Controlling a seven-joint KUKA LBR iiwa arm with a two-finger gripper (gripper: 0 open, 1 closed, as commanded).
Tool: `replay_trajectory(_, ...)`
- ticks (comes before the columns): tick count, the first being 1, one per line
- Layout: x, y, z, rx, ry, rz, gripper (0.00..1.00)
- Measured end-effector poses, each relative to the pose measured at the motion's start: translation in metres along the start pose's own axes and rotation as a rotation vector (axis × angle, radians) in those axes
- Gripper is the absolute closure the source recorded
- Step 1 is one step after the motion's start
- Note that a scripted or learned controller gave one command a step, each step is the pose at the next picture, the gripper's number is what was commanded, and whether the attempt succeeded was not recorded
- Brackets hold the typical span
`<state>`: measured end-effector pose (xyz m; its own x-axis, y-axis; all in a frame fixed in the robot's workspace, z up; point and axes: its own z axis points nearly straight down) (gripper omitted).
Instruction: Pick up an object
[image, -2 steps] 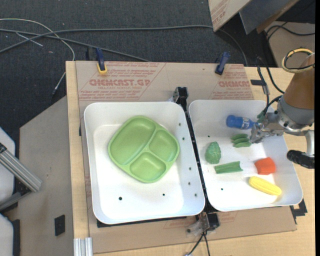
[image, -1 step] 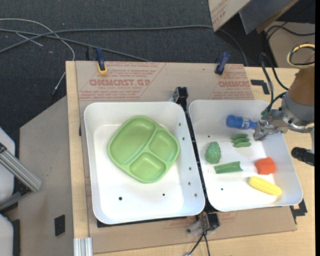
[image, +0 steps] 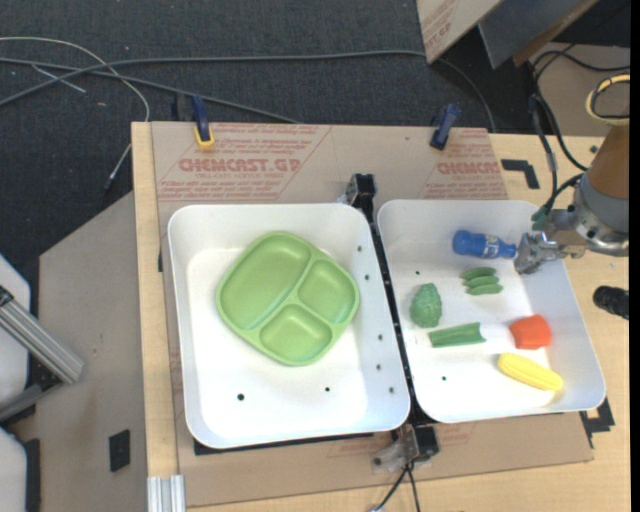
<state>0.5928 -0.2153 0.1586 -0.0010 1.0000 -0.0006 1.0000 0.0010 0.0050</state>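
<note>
Bright, even overhead light fills the scene. The white bins (image: 290, 425) glare slightly and shadows stay faint. Focus is mildly soft throughout.

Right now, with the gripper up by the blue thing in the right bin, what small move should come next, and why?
Probably a short shift toward the blue object and down. The gripper sits just beside its end, over the right bin, with nothing visibly held. The green pods lie close below, so keep the approach tight.

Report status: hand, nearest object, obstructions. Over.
Hand low at right bin's far edge, nothing seen in it. Blue object right beside it. Green pods close below.
</note>
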Motion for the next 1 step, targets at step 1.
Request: replay_trajectory(1, -0.0015, 0.0018, -0.0176, -0.001, 0.000, 0.000, 1.00)
